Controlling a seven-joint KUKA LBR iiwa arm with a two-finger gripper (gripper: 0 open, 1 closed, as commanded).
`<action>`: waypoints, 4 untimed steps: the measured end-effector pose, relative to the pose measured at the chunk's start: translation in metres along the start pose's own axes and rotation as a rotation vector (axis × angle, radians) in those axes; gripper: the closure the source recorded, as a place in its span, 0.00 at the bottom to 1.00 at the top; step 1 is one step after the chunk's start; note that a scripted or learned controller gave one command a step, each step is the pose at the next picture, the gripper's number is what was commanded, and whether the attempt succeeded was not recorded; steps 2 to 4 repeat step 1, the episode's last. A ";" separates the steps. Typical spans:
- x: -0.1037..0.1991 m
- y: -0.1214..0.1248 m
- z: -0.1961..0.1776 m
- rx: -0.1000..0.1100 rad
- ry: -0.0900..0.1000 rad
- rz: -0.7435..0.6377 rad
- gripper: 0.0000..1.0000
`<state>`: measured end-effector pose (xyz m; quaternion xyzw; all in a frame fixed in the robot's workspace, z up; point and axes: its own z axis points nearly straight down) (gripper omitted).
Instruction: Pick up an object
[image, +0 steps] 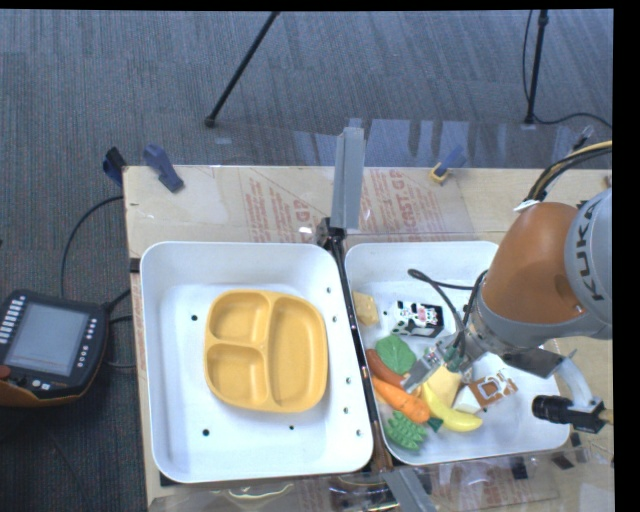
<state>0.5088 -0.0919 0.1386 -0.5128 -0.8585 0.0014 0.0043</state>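
Claw (428, 362): low over right white bin (450, 255), finger state cannot be told.
Orange toy carrot (398, 394): top hidden under claw.
Yellow divided plate (267, 351): left white bin (170, 300).

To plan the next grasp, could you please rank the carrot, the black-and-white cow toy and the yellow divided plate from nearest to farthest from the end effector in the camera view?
1. The carrot, in the right bin, just left of the end effector.
2. The black-and-white cow toy, same bin, toward its back wall.
3. The yellow divided plate, across the divider in the left bin.
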 end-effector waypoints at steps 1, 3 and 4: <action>-0.010 0.000 0.046 -0.015 -0.012 -0.087 0.00; -0.010 0.000 0.046 -0.015 -0.012 -0.087 0.00; -0.010 0.000 0.046 -0.015 -0.012 -0.087 0.00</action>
